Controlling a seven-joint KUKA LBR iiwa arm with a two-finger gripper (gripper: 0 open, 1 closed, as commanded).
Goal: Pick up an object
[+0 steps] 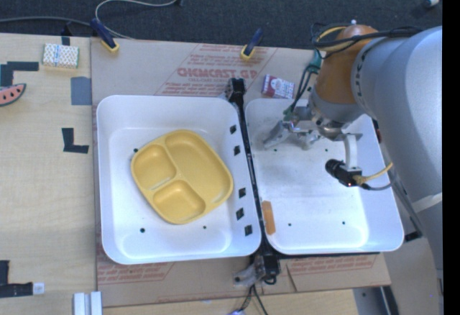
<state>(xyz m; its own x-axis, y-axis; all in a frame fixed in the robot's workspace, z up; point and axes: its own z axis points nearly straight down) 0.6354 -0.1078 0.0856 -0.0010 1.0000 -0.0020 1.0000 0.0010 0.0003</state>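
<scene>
Two white bins sit side by side on the table (43,184). Left bin (118,234): one yellow divided plate (182,175) lying flat near its middle, three compartments up, untouched. At the divider, just inside the right bin (338,238), a small orange object (268,216) lies along the left wall, low in the view. Further right, the gripper (277,137) is low over the upper part of the right bin, fingers pointing left toward the divider; nothing visible between them, and whether they are spread or closed I cannot tell. It is well apart from both the plate and the orange object. Judgement: pick not yet made. Remaining: close on an object and lift it.
</scene>
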